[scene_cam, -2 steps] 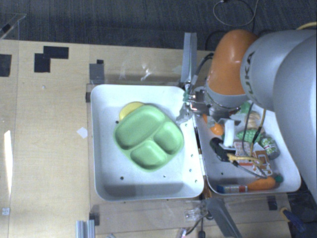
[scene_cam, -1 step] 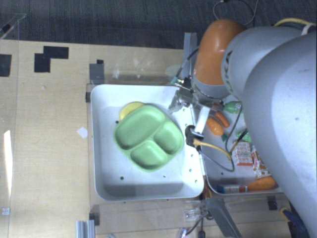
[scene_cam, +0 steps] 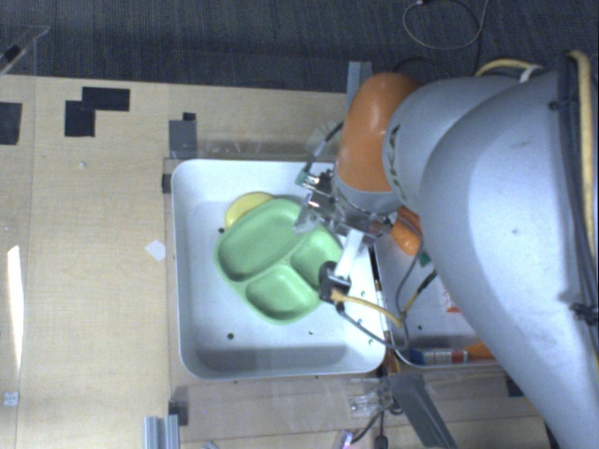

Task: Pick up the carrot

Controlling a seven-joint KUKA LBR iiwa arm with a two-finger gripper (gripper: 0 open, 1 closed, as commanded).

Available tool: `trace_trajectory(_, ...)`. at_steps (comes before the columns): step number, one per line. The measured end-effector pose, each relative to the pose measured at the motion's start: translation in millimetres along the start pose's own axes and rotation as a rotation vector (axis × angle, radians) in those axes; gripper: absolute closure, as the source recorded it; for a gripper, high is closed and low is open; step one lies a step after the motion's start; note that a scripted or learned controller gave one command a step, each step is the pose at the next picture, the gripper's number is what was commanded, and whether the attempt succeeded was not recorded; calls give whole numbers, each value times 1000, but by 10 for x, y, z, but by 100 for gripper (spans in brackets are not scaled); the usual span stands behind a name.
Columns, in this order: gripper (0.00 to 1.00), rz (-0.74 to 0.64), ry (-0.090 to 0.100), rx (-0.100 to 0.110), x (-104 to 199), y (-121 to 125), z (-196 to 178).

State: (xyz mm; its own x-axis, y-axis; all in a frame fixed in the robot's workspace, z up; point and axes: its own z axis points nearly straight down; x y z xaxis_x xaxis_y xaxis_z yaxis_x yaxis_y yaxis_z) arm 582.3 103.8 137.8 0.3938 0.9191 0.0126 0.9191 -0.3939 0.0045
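Carrot [scene_cam: 407, 236]: likely the orange bit just right of the green plate [scene_cam: 267, 251]
Gripper [scene_cam: 316, 209]: over the green plate's right edge; you cannot tell whether it is open or closed
Advice: move right of the green plate before you descend

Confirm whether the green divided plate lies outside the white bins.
No, the green divided plate lies inside the white bin on the view's left.

The green divided plate [scene_cam: 271, 251] is smooth plastic with a soft sheen. The white bin [scene_cam: 192, 288] looks like smooth, matt plastic. The tabletop [scene_cam: 84, 279] is pale, matt wood grain. The arm's grey shell [scene_cam: 505, 213] is glossy, and its orange band [scene_cam: 370, 129] shines too. The carrot [scene_cam: 406, 238] looks smooth and faintly glossy.
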Motion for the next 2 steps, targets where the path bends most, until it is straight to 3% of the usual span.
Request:
trace_trajectory(1, 0, -377, 5, -23, 247, -1048, 416)
trace_trajectory(2, 0, -343, -9, 15, 643, -629, 461)
